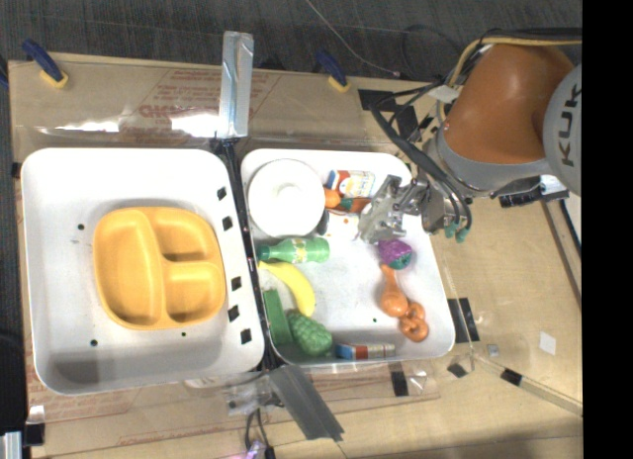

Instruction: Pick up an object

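Objects crowd the right bin [435,333]: nearest, a knobbly green toy [309,333] and an orange, lumpy carrot-like piece [401,311]; then a smooth banana [293,286], a green bottle [295,250] and purple grapes [396,251]. Farther back sits a round white plate [286,197]. The gripper [384,218] hangs just above the grapes, likely lining up a grab, its fingers seemingly apart and holding nothing.

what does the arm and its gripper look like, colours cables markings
The arm is a rounded grey body with a broad glossy orange band and dark letters "KU" on its right side. Black cables loop around the wrist. The gripper is silver-grey metal with dark fittings, and a small teal part sits beside it.
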